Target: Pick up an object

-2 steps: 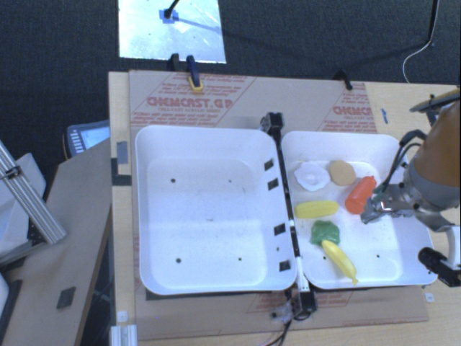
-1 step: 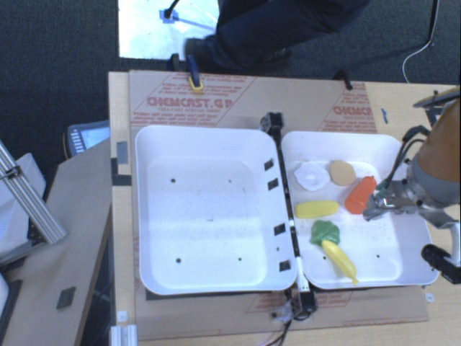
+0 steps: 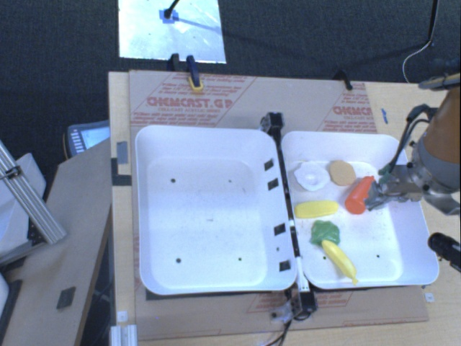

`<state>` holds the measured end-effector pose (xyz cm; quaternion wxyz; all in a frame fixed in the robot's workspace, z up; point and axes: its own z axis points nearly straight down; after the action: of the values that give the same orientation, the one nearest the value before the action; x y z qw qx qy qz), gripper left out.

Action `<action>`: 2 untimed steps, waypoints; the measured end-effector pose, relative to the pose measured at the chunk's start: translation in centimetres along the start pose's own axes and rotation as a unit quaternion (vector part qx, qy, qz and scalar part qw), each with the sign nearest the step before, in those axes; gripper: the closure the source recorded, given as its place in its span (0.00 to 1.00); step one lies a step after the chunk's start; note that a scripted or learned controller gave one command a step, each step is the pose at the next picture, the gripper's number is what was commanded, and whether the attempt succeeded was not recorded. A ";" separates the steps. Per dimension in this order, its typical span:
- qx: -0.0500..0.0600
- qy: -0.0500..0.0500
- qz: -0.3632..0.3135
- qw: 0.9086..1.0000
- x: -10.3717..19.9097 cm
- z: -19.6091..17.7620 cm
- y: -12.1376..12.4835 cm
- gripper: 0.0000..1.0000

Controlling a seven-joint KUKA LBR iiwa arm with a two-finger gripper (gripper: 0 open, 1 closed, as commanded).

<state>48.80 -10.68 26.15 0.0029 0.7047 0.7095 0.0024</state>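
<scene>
In the right bin lie several toy foods: a white fried egg, a tan round cookie, an orange carrot, a yellow oblong piece, a green broccoli-like piece and a yellow banana. My gripper hangs low at the carrot's right end, reaching in from the right. Its dark fingers touch or nearly touch the carrot, and I cannot make out how they stand around it.
The left bin stands beside the right one, with a black clip-lined divider between them. Both rest on a cardboard sheet over the bench. A cable loops above the arm.
</scene>
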 end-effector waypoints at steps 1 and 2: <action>0.000 0.000 0.000 1.000 -0.1 -0.8 0.1 1.00; -0.001 -0.001 -0.002 1.000 -0.1 -1.8 0.2 1.00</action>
<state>48.97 -10.80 27.98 0.0041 0.7032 0.7110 0.0028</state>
